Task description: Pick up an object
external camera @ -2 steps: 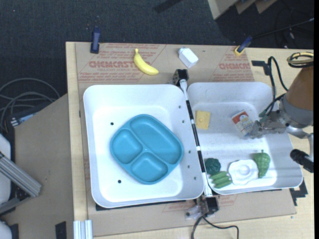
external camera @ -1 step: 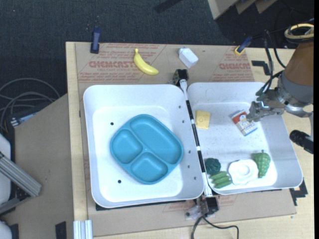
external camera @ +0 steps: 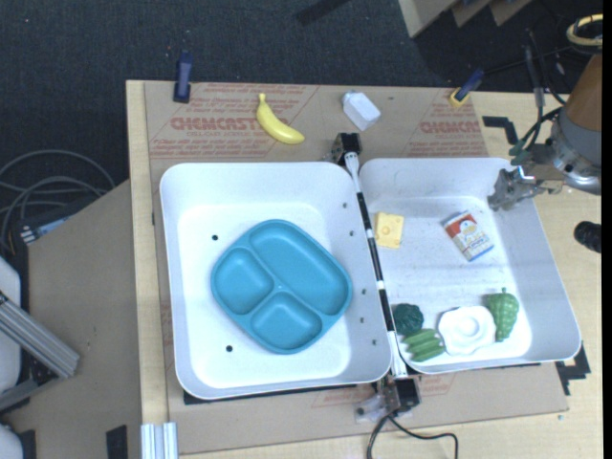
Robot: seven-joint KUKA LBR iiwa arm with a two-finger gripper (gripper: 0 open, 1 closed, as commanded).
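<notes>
The right bin point(external camera: 535, 256) holds a yellow cheese slice point(external camera: 389, 229) at its left wall, a small red and white carton point(external camera: 468, 235) in the middle, and along the front a dark green broccoli point(external camera: 407, 316), a green bean pod point(external camera: 424, 345), a white fried egg point(external camera: 467, 328) and a green leafy vegetable point(external camera: 503, 313). My gripper point(external camera: 504, 191) hangs over the bin's far right corner, up and to the right of the carton, with nothing visibly in it.
The left bin point(external camera: 191, 218) holds a blue divided plate point(external camera: 279, 284). On the cardboard behind the bins lie a yellow banana point(external camera: 276, 122), a white block point(external camera: 360, 110) and two blue clips point(external camera: 183, 76). Cables run at the far left.
</notes>
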